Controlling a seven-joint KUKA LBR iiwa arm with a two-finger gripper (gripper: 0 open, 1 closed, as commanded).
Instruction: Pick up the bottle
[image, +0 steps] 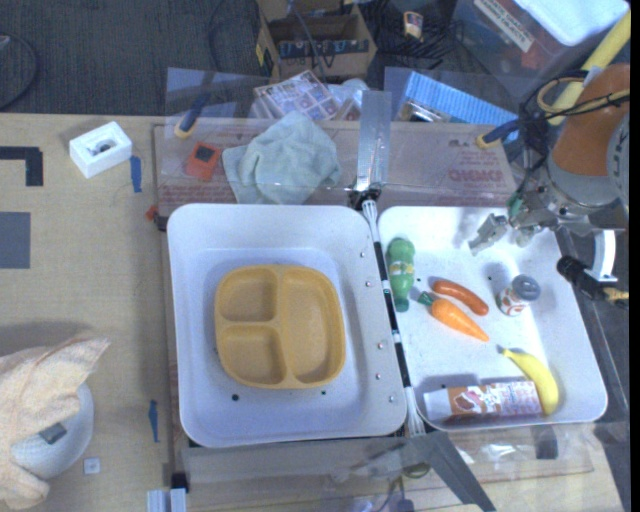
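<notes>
Left bin (190, 300): yellow divided tray (280, 325). Right bin (580, 390), left to right from the tray: green bottle (401, 270) lying along the bin's left wall, carrot (458, 317), red pepper (459, 293), tube (488, 400), can (516, 297), banana (533, 373). My jaws (492, 231) hang right of the bottle, well apart from it; apart or together, can't tell. Grey cloth (285, 158) on desk behind the tray.

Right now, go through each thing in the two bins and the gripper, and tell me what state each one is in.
Green bottle: lying flat by the right bin's left wall, untouched.
Carrot: lying loose.
Sausage: lying just above the carrot.
Banana: unpeeled, lying down.
Small can: tipped over.
Long tube: on its side along the front wall.
Yellow divided tray: upright in the left bin.
Gripper: above the right bin's far corner, holding nothing.
</notes>
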